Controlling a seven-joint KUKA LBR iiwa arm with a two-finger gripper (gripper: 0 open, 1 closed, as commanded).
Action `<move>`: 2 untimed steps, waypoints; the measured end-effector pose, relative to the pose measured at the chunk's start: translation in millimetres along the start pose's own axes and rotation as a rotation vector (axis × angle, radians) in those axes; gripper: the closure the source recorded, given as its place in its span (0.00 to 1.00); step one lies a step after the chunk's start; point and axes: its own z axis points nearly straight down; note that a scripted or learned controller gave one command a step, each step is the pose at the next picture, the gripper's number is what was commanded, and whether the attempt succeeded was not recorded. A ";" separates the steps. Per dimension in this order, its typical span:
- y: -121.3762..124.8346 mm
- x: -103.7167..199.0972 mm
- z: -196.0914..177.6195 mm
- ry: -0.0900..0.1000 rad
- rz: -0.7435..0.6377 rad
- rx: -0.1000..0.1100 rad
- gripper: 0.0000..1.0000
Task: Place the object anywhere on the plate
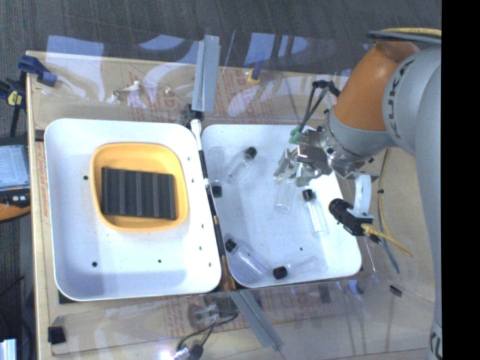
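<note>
Vials (316, 213) are seen lying in the right bin (341, 265), none yet on the yellow plate (139, 156) at left; the gripper's (294, 167) state cannot be told.

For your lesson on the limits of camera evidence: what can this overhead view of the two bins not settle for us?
- Gripper: camera view, too small and cluttered to tell its state or whether it holds anything.
- Clear vials in the right bin: transparent against white, so their outlines and count are uncertain.
- Arm: cut off by the right edge.
- Yellow plate: dark ridged insert's nature unclear.
</note>
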 end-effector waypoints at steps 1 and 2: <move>-13.9 58.1 22.0 0.000 -0.122 0.001 1.00; 2.6 137.5 38.8 -0.001 -0.294 0.000 1.00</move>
